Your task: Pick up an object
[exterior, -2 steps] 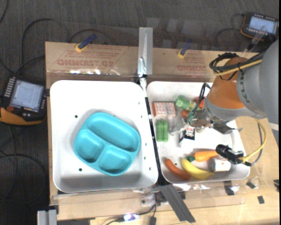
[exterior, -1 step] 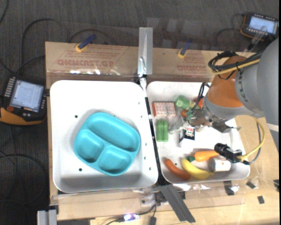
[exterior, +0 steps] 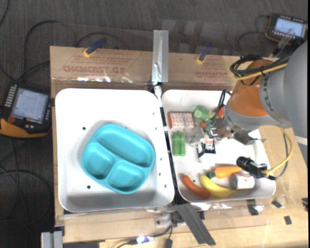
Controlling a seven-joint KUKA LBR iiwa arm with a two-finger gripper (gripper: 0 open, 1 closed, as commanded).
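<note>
Banana (exterior: 217, 186) and carrot (exterior: 227, 171) at right bin's (exterior: 263, 154) front edge.
Gripper (exterior: 211, 133) sits low among small toys; its grip state can't be told. Blue tray (exterior: 119, 158) fills left bin (exterior: 72, 112).

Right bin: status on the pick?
Gripper low in right bin, among small items near green block; nothing seen held. Banana, carrot lie near front wall. Blue tray in left bin.
</note>
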